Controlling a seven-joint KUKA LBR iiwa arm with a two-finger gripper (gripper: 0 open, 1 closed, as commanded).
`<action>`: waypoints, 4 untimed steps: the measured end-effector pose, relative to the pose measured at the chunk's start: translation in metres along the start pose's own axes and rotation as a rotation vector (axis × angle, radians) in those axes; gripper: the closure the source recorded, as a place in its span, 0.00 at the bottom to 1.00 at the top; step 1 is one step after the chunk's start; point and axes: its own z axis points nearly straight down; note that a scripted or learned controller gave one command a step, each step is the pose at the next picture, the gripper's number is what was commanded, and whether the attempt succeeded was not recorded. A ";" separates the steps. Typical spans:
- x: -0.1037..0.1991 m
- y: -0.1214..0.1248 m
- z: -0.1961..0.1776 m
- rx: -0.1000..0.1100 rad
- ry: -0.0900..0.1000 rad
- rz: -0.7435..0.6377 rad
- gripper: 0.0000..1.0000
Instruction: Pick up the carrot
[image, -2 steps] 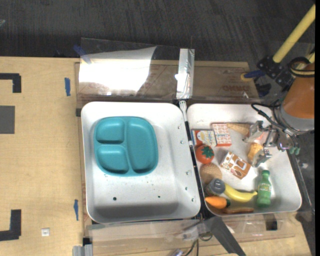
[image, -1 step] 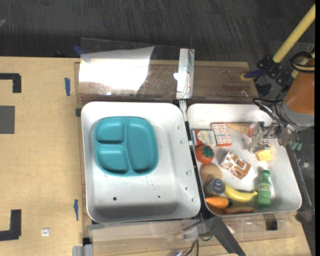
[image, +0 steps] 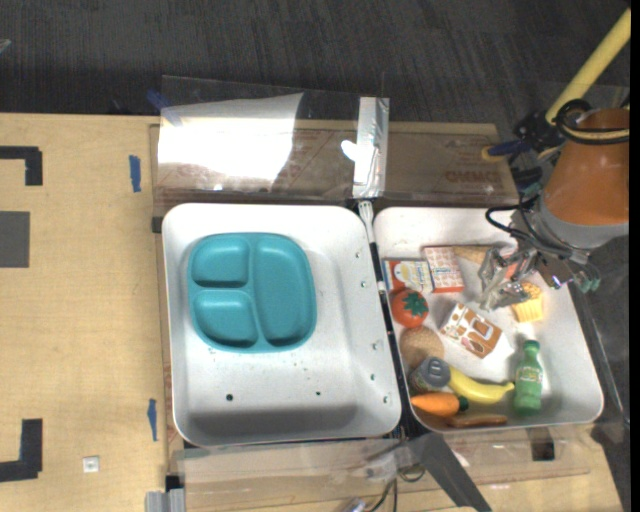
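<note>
The carrot (image: 434, 404) lies ungrasped in the right bin (image: 590, 385); the gripper (image: 503, 282) hovers well apart, its opening indeterminate.

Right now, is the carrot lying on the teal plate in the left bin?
No, the carrot lies in the right bin, beside the banana.

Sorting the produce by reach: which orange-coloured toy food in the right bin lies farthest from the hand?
The carrot, at the bin's near edge beside the banana; the tomato sits closer to the hand.
</note>
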 end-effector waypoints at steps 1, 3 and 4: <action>-0.038 -0.042 -0.007 0.001 -0.002 -0.393 1.00; -0.020 -0.053 -0.140 0.007 -0.004 -0.843 1.00; 0.014 -0.040 -0.231 0.004 -0.002 -1.180 1.00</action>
